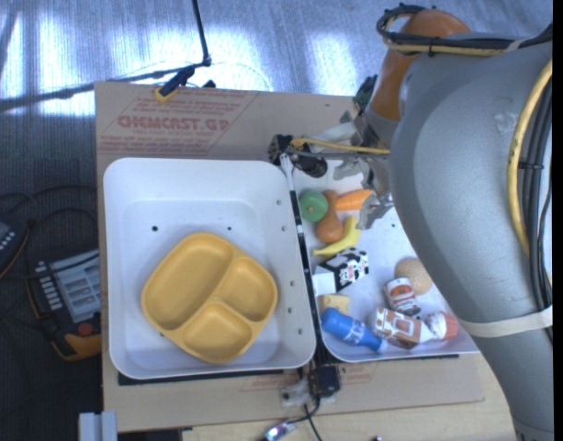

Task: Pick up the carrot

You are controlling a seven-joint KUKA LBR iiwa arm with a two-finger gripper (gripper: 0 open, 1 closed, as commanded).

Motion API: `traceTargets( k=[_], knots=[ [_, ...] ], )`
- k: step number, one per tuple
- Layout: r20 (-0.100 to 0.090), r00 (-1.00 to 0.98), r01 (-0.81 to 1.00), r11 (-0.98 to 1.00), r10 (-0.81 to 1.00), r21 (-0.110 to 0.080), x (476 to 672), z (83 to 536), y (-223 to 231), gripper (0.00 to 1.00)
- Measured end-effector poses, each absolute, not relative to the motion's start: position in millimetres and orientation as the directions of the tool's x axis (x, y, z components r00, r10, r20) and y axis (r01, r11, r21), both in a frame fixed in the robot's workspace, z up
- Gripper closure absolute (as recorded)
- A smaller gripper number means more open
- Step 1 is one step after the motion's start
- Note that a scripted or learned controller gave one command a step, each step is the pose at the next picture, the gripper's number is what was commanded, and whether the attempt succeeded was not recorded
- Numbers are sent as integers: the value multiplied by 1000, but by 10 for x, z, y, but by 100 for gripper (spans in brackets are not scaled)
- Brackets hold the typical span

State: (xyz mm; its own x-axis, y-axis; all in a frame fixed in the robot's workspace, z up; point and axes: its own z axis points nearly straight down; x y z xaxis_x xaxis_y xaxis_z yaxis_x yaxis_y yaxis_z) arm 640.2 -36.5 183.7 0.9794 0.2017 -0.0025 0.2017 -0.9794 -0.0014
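Carrot (pixel 353 198) lay in the right bin (pixel 393 246), at its far end, just beside the divider edge btwn the two bins. Taking the carrot as landmark: a round green item (pixel 313 206) sat just left of it, touching or nearly so; an orange-brown rounded piece (pixel 330 227) sat just below and left of it; a banana (pixel 340 240) curved just beyond that, near the carrot's lower side. A black-and-white cow-pattern carton (pixel 347 269) lay further down from the carrot, then a blue bottle (pixel 350 330), a small can w/ red label (pixel 401 296) and a tan egg-shaped item (pixel 414 274), all well apart from it toward the bin's near end.

Gripper (pixel 377 202) hung right at the carrot's right end, metal fingers approx. level w/ it; the big grey arm (pixel 465 173) covered most of that side. Couldn't tell whether jaws were released or clenched, nor whether the carrot sat btwn them.

Left bin (pixel 152 228), well left of the carrot, held a yellow divided plate (pixel 210 295).
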Motion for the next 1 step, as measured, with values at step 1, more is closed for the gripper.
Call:
traceTargets(
  k=[1],
  knots=[
    [-3,979,202,-979,202,-1,6402,1837,-365,0]
  ],
)
